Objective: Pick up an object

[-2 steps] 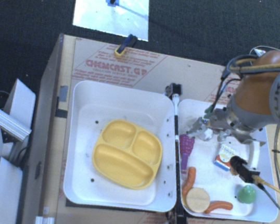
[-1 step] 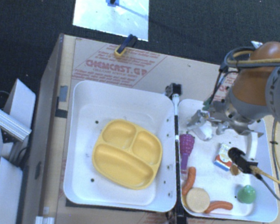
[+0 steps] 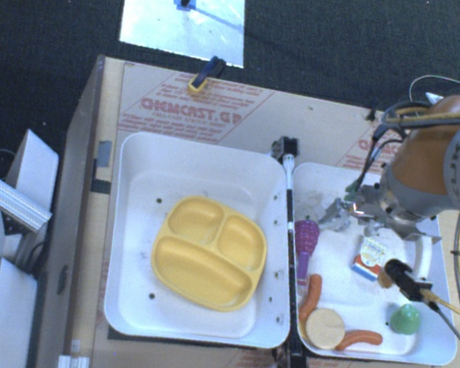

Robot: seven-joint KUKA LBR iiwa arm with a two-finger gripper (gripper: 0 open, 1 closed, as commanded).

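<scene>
The left bin (image 3: 131, 232) is holding a yellow divided plate (image 3: 209, 252), while the right bin (image 3: 438, 346) is carrying the smaller things. The gripper (image 3: 339, 215) is hanging over the right bin's far left part, fingers spread and grasping nothing. Nearby are lying a purple brush (image 3: 304, 242), a small carton (image 3: 370, 258), a round cracker (image 3: 325, 327), two sausages (image 3: 310, 294) and a green ball (image 3: 405, 319).

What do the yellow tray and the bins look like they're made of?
Yellow tray: likely molded plastic, with a uniform matte color and rounded compartment edges. Left bin and right bin: probably thin formed plastic, white and smooth with a slight sheen and rounded rims.
</scene>
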